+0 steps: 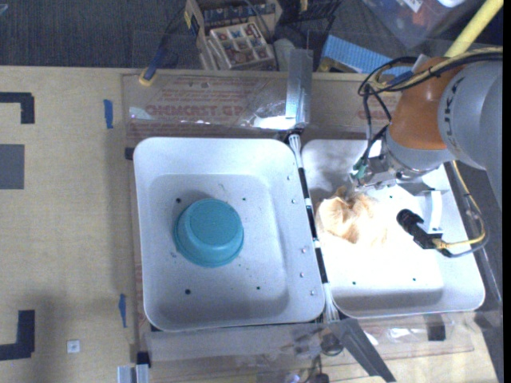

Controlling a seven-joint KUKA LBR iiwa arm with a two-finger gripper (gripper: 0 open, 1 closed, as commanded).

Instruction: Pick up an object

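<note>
From my remote station I see 2 white bins side by side on the bench [56, 246]. The left bin [152, 174] contains 1 teal bowl [209, 231], turned upside down and resting on the bin floor a little left of centre. The right bin [447, 294] contains 1 crumpled, pale orange-and-white soft object [345, 216], possibly a cloth or bag; it lies at the bin's left side, close to the wall shared with the left bin.

The arm [471, 114] enters from the right, and its orange band [417, 118] sits above the right bin's rear half. The gripper [366, 175] is low over the right bin, just at the upper right edge of the crumpled object. I cannot tell whether they touch. I cannot tell whether it is released or clenched. A black cable fitting [413, 223] hangs to the right of the crumpled object.
</note>
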